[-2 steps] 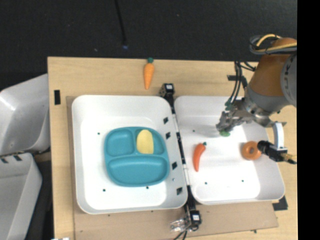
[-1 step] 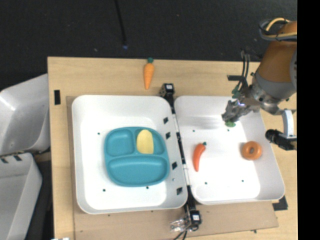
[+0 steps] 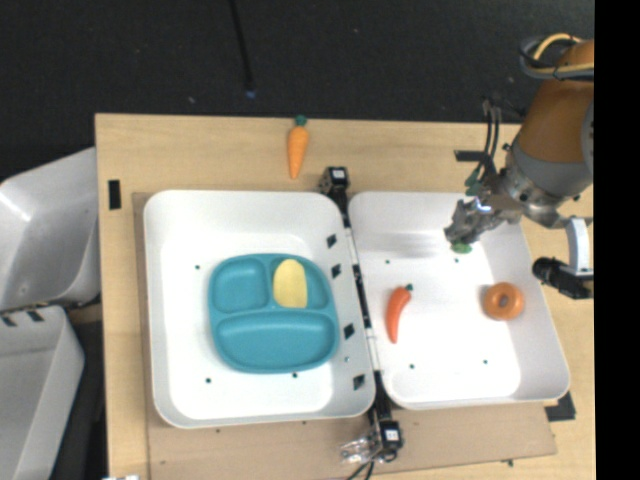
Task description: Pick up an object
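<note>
The light wooden table (image 3: 120, 368) carries two shallow white plastic bins side by side. The left white bin (image 3: 170, 368) holds a teal three-compartment plastic plate (image 3: 250, 343) near its centre; a pale yellow oval object (image 3: 290, 283) lies in the plate's upper right compartment. The right white bin (image 3: 520, 368) holds a red chilli-shaped toy with a green stem (image 3: 398, 313), lying near the bin's left wall, and an orange ring-shaped toy (image 3: 502, 301) toward its right wall, well apart from the chilli. An orange toy carrot with a green top (image 3: 297, 148) lies on the bare table near the far edge, outside both bins. The grey arm with its orange band (image 3: 555, 118) reaches in at the table's far right corner. The gripper (image 3: 464, 236) sits low over the far part of the right bin, with a small green item at its tip; whether its fingers are parted or closed cannot be told at this resolution.
</note>
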`<state>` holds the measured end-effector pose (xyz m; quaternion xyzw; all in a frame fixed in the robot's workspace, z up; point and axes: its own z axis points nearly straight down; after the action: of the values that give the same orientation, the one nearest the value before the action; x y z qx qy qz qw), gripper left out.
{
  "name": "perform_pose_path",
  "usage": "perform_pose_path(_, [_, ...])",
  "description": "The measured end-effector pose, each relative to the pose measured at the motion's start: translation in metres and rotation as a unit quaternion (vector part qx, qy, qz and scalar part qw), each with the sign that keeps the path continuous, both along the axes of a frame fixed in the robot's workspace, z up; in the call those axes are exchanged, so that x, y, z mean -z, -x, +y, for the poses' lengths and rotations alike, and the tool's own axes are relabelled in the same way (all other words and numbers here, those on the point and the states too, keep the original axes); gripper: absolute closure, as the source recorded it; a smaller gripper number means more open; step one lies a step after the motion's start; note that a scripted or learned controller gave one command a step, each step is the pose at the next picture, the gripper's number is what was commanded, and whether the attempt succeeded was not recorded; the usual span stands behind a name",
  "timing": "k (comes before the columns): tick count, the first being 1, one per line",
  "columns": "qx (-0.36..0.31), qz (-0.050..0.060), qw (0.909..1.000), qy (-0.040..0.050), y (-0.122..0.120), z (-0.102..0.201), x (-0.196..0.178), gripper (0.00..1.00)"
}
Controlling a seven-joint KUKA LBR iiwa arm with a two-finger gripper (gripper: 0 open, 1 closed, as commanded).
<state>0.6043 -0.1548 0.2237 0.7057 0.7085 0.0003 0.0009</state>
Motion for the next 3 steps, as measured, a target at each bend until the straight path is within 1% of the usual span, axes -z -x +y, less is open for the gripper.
perform_pose_path(1, [-0.002,0.001,1.0000,-0.0013,-0.008,0.063,-0.003,1.00])
perform_pose_path(2, [-0.001,0.001,1.0000,-0.0010,0.000,0.114,-0.005,1.00])
perform_pose_path(3, [-0.002,0.000,1.0000,-0.0010,-0.012,0.175,-0.006,1.00])
